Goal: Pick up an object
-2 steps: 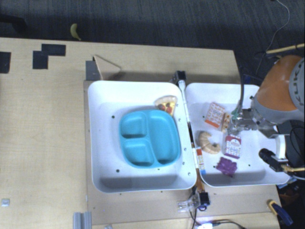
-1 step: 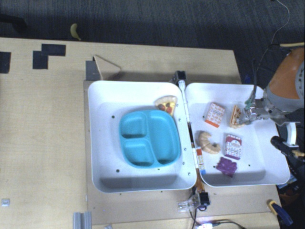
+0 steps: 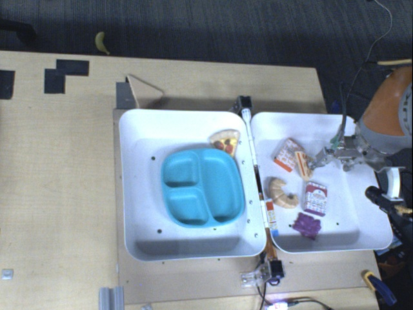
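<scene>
My hand (image 3: 316, 160) hangs over the right bin (image 3: 368, 234), reaching in from the right with my grey arm and its orange band (image 3: 387, 105) behind it; its metal tips sit low near the bin's upper middle, right at the edge of a small packet with red and tan stripes (image 3: 290, 154). I cannot tell from this slant whether my fingers are apart or together, and nothing shows clamped between them. Just below the packet lies a pale croissant-shaped pastry (image 3: 282, 192), and beside that, to its right, a small red-and-white carton (image 3: 315, 197) lies flat. Near the bin's lower edge sits a purple bunch of toy grapes (image 3: 307, 225), a little apart from the carton. The left bin (image 3: 139, 173) holds a blue divided plate (image 3: 201, 186) with three compartments, resting in the middle of the floor, and a slice of toy pizza (image 3: 225, 141) lies in the upper right corner, just beside the plate's rim. Both bins stand side by side, touching, on the tan table (image 3: 58, 192).
</scene>
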You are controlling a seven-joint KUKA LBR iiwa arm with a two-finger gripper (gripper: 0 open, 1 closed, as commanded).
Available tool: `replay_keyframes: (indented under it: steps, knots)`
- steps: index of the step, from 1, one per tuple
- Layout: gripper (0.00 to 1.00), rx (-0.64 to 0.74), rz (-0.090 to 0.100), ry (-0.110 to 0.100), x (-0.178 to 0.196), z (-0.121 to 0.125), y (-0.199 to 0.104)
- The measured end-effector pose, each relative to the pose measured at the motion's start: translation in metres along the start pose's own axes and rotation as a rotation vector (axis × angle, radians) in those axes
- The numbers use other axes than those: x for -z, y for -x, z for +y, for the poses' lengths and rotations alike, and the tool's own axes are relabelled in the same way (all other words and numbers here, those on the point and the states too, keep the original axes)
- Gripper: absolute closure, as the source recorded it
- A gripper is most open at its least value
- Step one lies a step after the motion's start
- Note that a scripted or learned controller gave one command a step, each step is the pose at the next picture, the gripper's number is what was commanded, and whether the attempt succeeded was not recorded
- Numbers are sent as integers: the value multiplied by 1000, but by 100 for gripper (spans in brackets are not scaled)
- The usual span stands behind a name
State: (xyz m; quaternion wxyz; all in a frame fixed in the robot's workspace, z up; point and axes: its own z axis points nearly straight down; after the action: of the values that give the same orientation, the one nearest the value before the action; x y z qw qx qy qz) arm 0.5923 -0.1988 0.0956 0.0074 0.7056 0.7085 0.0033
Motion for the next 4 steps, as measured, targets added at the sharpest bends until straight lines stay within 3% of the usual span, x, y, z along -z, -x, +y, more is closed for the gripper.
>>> replay_keyframes:
  steps: [1,2,3,4]
  knots:
    - [0,-2,5,-11,-8,-67,-20]
    - [100,0,3,-3,4,-64,-20]
    - [0,0,3,-3,4,-65,-20]
    - [100,2,2,0,15,-63,-20]
